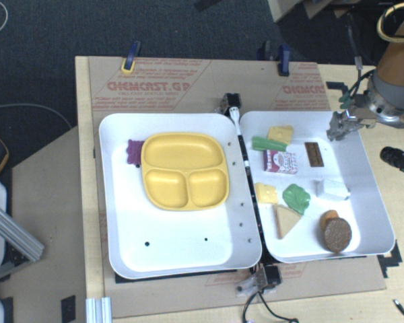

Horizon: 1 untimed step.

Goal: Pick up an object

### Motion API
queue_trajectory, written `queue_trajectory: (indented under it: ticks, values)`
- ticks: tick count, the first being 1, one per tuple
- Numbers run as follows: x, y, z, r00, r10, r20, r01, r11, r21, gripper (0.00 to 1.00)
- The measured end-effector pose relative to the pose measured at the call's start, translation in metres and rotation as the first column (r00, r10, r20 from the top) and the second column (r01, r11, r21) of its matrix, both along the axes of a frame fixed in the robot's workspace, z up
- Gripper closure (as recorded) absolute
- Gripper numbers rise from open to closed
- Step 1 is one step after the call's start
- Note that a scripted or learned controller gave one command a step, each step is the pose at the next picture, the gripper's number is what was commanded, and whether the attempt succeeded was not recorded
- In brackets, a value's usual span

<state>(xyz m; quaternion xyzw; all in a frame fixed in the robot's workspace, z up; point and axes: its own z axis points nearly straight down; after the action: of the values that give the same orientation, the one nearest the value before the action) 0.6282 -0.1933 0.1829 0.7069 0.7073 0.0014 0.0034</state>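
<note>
Two shallow white bins are sitting side by side on the cardboard-topped bench, the left bin [121, 241] in the middle of the frame and the right bin [370, 180] toward the right. A yellow plastic three-compartment plate [185, 169] is lying in the left bin, with a small purple piece [134, 151] just beside its left rim. The right bin is holding small toy foods: a pale yellow block [280, 134], a green strip [268, 144], a red-and-white carton [281, 161], a brown bar [314, 154], a green leaf shape [296, 197], a tan wedge [285, 220] and a brown round patty [337, 234]. The metal two-finger gripper [339, 128] is hovering at the right bin's upper right rim, and whether it is spread or pressed together I cannot tell.
</note>
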Motion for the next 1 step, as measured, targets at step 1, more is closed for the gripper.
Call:
queue_trajectory:
  ticks: [1]
  values:
    - [0.0013,-0.0004,0.0454,1.000,0.000,0.000,0.000,1.000,0.000,1.00]
